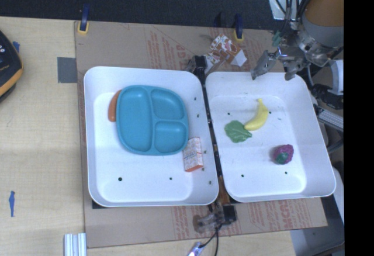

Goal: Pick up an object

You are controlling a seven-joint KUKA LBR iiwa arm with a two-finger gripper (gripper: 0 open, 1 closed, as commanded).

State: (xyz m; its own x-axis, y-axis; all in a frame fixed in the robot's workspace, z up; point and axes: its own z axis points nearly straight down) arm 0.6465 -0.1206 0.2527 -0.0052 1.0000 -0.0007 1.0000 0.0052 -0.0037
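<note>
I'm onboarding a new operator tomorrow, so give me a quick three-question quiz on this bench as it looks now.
1. True or false: the banana lies in the same bin as the blue divided plate.
2. Which object lies nearest the banana? A) the purple and green toy B) the green leafy toy C) the small carton
3. Fill in: the gripper hangs over the ____ edge of the right bin, with its fingers spread and nothing between them.

Key
1. False; the banana is in the right bin, the plate in the left bin.
2. B
3. Far
</note>
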